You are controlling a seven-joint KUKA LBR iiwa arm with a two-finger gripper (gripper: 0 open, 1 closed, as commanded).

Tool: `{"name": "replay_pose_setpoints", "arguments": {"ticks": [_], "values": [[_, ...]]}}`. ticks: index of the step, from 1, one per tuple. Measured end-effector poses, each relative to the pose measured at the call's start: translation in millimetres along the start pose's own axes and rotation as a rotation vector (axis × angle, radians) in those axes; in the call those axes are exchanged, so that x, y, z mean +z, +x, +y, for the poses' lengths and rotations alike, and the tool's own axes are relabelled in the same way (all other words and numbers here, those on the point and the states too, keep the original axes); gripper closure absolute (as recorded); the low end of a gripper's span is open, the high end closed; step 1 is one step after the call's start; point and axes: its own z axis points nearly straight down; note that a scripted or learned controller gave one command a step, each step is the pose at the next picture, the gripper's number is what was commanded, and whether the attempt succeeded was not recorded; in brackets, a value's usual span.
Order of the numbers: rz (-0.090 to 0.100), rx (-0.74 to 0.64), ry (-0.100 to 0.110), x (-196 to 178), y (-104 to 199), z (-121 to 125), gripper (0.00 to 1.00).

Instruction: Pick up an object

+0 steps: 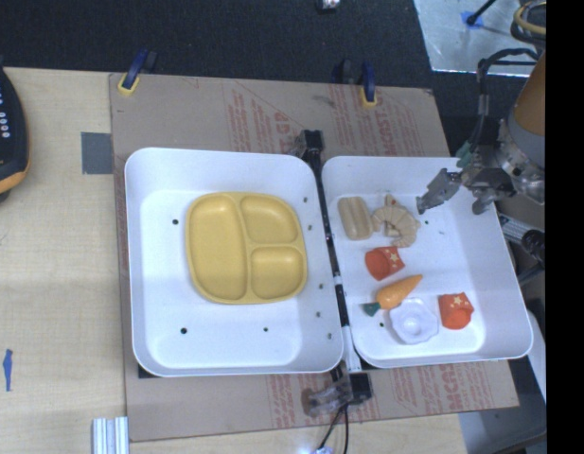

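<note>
Down at the near edge of the right bin [519,339] the toy food sits packed tight: a white fried egg [413,323] with a small red piece [455,310] just to its right and a carrot [398,291] lying at a slant just beyond it, touching or nearly so, which makes this a poor corner to reach into, I'd say, since spread fingers would likely knock a neighbour. A little farther, a red chunk [383,261] stands more on its own and looks the cleaner pick. Farther again, a tan bread-like piece [355,218] lies beside a pale, knobbly lump [397,220], the two close together. Any of these will serve, and the sound way is to come straight down over one piece, line the fingers across its narrow side, and close only once they sit low beside it. Over in the left bin [154,253], a yellow divided plate [245,247] lies flat in the middle, well apart from all this. Now the far right: the gripper [441,192] hangs over the far part of the right bin, just right of the knobbly lump, the arm [519,164] reaching in from the right and angled down to the left; nothing sits between the fingers, and how far apart they stand I cannot tell from here
</note>
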Motion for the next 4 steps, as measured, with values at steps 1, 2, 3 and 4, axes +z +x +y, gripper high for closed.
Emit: {"name": "replay_pose_setpoints", "arguments": {"ticks": [1,2,3,4], "values": [[0.003,-0.005,0.009,120,40,0,0.0],[0.001,0.001,0.005,168,33,-8,0.0],[-0.001,0.002,0.001,154,32,-7,1.0],[0.003,-0.005,-0.009,59,89,-15,1.0]]}}
